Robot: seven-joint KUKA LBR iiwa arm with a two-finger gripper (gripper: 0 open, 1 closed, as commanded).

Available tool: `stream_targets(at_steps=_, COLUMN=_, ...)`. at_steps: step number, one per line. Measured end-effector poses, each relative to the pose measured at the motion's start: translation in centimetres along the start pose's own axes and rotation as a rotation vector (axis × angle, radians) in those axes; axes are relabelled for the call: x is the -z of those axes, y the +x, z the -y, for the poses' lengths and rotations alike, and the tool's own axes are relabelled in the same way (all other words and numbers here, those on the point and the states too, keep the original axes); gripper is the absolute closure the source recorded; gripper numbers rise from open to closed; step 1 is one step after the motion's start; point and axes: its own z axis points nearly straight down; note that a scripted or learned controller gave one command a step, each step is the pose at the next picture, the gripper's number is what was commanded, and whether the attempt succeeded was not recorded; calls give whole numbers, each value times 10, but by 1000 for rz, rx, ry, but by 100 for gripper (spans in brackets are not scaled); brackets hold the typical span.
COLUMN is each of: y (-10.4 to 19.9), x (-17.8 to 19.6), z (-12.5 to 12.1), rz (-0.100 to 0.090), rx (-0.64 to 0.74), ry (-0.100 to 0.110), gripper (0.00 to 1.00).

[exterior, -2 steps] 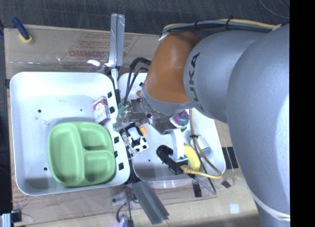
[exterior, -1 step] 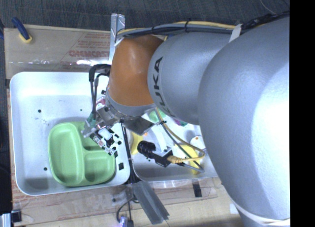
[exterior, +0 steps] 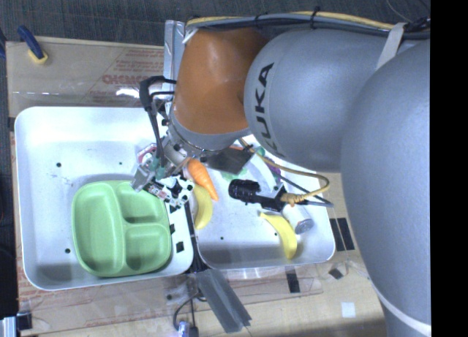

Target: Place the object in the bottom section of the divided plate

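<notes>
A green divided plate (exterior: 76,227) lies in the left bin (exterior: 44,145), toward its front. It has one long section on the left and two smaller ones on the right. My gripper (exterior: 157,180) hangs over the plate's far right corner, close to the wall between the bins. An orange carrot (exterior: 202,177) sits just right of the gripper, by the inner edge of the right bin. A yellow banana (exterior: 204,211) lies right below the carrot. The arm's bulk hides what lies behind the gripper.
A second yellow banana (exterior: 286,235) lies in the right bin (exterior: 241,255) near its front, with a small grey object (exterior: 301,221) beside it. A blue and yellow item (exterior: 31,43) rests on the bench at the far left.
</notes>
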Motion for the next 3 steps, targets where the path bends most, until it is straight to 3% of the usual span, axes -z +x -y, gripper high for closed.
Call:
stream_targets(at_steps=1, y=110, x=-9, z=-32, rz=-2, rx=165, ry=3, gripper=100)
stream_targets(at_steps=2, y=109, x=-9, z=-32, rz=-1, rx=164, ry=3, gripper=0)
stream_targets(at_steps=3, y=110, x=1, z=-33, rz=-2, rx=169, ry=4, gripper=100)
